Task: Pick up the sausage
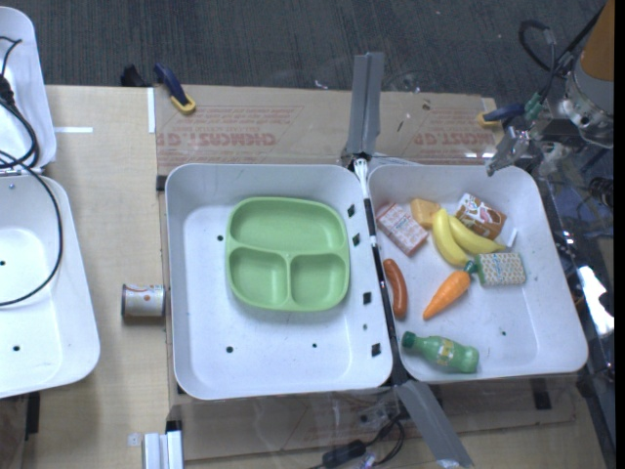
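The sausage (395,288), reddish-brown and slim, lies lengthwise in the right bin (547,345) close to its left wall. My gripper (519,152) hovers over the bin's far right corner, well away from the sausage, up and to the right of it. Nothing is visibly held in it.
Sharing the right bin are a pink box (402,227), an orange block (425,211), a banana (454,237), a snack packet (480,215), a sponge (501,269), a carrot (447,294) and a green bottle (441,352). The left bin (195,330) holds a green divided plate (289,253).
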`<move>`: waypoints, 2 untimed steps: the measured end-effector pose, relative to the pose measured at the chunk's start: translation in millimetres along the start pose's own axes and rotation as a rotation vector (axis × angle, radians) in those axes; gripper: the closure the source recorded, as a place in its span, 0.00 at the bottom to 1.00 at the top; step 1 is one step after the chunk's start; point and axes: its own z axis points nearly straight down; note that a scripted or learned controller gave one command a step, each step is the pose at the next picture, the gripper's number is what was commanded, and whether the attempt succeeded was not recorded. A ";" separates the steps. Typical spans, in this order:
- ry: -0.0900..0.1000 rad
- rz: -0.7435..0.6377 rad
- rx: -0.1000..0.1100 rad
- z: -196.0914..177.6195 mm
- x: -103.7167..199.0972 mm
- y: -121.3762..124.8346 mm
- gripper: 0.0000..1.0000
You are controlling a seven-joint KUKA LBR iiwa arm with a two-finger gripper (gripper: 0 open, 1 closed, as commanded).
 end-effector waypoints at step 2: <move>0.001 0.415 -0.017 152.6 85.2 -62.0 0.00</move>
